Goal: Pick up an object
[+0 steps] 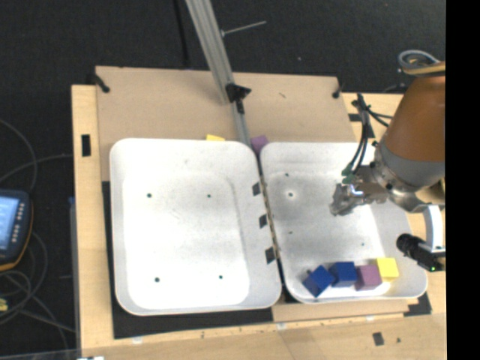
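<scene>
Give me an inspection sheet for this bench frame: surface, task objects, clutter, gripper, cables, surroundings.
Surface: tan bench bearing left bin and right bin, side by side.
Job's things: two blue blocks, purple block and yellow block along the right bin's near edge.
Clutter: small yellow piece and purple piece behind the bins, on the bench.
Gripper: gripper over the right bin, apart from the blocks; nothing seen in it.
Cables: dark wires along the arm; cables on the floor at left.
Surroundings: dark floor, metal pole, handheld screen at left.

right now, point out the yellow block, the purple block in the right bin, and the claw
yellow block (388, 268), camera view, its top face
purple block (368, 277), camera view, its top face
claw (343, 205), camera view, between its fingertips
</scene>
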Robot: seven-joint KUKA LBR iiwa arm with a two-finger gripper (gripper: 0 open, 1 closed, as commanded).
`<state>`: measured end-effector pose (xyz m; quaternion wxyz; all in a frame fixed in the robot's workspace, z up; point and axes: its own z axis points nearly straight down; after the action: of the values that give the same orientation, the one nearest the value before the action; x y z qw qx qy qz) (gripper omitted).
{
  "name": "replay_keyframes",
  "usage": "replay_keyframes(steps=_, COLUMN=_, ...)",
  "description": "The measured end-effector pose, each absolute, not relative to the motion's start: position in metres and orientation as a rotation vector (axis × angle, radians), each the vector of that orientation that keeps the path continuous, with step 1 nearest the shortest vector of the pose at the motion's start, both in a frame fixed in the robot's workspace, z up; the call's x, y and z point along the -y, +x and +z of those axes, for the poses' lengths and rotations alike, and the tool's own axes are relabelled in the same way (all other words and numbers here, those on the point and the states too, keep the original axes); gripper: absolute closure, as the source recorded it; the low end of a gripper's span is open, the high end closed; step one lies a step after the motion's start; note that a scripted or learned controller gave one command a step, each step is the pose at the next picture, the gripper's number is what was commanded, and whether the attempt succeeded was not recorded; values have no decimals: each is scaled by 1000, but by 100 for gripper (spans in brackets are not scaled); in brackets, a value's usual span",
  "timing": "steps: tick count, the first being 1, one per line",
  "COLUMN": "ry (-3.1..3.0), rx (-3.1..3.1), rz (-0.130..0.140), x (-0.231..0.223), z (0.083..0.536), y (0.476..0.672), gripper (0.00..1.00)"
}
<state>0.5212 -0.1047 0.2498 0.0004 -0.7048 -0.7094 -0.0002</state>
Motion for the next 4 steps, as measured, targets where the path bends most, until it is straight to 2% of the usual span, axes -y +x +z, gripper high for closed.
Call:
replay_keyframes(steps=1, ry=-2217, rx=2231, rz=-5, x=78, z=281, y=535, gripper=100)
replay_keyframes(steps=2, ry=-2219, rx=2227, rz=1, x=81, z=280, y=534, gripper=0)
replay_keyframes(steps=3, ry=-2228, rx=2212, rz=10, x=210, z=157, y=513, gripper=0)
replay_keyframes(steps=4, ry=-2217, rx=2231, rz=-2, x=134, z=96, y=543, gripper=0)
